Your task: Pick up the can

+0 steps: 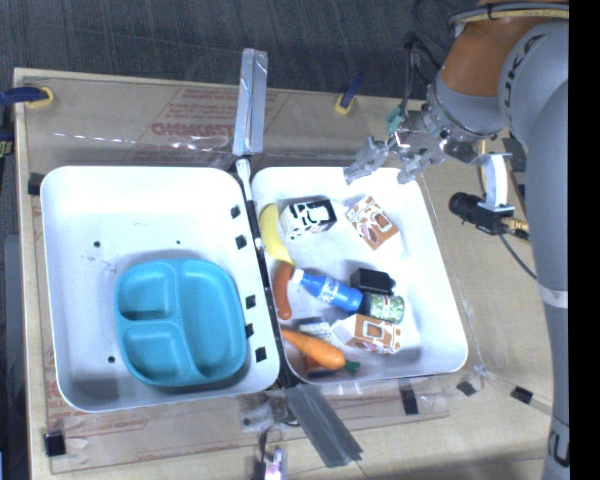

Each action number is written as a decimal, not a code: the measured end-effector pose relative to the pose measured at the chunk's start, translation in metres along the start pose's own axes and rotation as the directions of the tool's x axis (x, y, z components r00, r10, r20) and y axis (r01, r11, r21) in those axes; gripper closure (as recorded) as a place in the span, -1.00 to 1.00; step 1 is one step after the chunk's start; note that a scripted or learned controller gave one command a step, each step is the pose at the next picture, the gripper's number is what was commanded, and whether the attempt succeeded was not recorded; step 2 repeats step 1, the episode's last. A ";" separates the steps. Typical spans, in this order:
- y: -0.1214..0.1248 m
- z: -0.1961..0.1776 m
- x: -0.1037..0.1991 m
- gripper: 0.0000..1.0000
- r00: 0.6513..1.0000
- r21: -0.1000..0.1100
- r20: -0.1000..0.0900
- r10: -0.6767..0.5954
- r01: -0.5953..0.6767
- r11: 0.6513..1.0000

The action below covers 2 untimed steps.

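The can (384, 307) is small and green with a printed label. It lies on its side in the right bin (442, 298), near the right wall, between a black block (373, 280) and a brown-and-white carton (372, 334). My gripper (385, 165) hangs over the far rim of the right bin, well behind the can and above it. Its fingers (358, 169) are spread open with nothing between them.
The right bin also holds a banana (271, 233), a black-and-white object (308, 217), a second small carton (371, 222), a blue bottle (328, 289), a sausage (283, 291) and a carrot (315, 349). A blue divided plate (180, 320) lies in the left bin (80, 218).
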State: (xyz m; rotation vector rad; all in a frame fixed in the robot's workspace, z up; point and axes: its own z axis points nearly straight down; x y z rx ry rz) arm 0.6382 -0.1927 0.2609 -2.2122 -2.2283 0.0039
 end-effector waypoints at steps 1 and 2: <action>-0.035 0.162 -0.008 -1.00 0.998 0.001 0.000 0.063 -0.063 0.998; -0.035 0.162 -0.008 -1.00 0.998 0.001 0.000 0.063 -0.063 0.998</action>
